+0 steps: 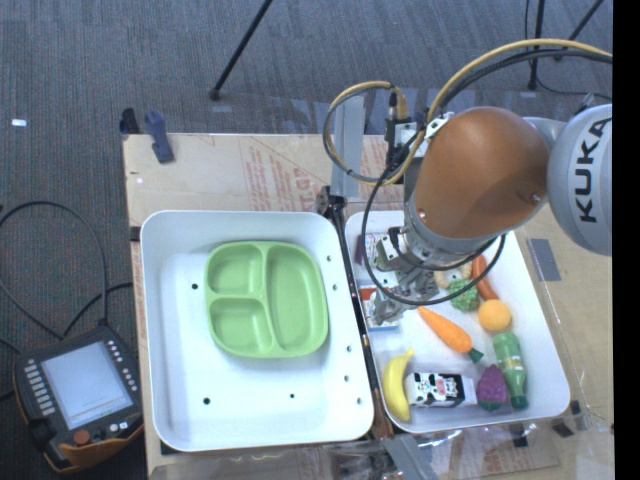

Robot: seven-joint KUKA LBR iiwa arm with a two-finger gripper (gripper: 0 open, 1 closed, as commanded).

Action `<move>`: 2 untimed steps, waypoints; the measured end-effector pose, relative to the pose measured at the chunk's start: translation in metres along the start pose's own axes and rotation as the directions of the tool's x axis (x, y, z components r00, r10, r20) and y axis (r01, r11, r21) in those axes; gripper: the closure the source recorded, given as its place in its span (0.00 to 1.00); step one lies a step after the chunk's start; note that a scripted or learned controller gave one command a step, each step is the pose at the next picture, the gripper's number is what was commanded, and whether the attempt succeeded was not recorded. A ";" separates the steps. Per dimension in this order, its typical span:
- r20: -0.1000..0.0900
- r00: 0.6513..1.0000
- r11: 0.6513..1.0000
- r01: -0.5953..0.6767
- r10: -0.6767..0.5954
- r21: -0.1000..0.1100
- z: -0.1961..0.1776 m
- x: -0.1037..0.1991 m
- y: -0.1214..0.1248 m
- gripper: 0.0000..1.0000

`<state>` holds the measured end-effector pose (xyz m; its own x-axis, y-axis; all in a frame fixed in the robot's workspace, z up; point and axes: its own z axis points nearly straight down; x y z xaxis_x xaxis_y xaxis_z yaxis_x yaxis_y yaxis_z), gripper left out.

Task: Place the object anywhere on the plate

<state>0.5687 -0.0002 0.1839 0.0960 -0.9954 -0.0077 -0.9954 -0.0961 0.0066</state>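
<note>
A grey KUKA arm (480, 183) with an orange wrist band reaches in over the right-hand bin (545, 343) on the tabletop, its claw (395, 278) low at the bin's upper-left corner; whether the claw is open, closed or gripping anything cannot be told from this angle, as the wrist and cables cover it.

The task names no particular object. The candidates all lie in the right bin, well apart from the plate: a carrot (445, 330), an orange ball-shaped fruit (494, 315), a banana (398, 385), a green bottle (509, 365), a purple grape-like piece (491, 387), a black-and-white carton (437, 389) and a green broccoli-like piece (463, 296). They look like play food, so probably light, stiff and smooth-skinned, more likely to slip than to break. The carrot and banana would best be taken across their narrow middle; the round fruit offers little purchase and may roll.

The left bin (170, 388) holds the green three-compartment plate (267, 298), lying flat near its centre with nothing on it. The bins sit side by side, rims nearly touching.
</note>
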 end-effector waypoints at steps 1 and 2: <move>-0.003 0.986 0.986 0.167 -0.167 0.009 -0.048 -0.013 -0.068 1.00; -0.001 0.971 0.971 0.237 -0.237 -0.002 0.031 0.100 -0.064 1.00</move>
<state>0.6414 -0.0933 0.1521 0.3295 -0.9441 -0.0076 -0.9441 -0.3295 0.0070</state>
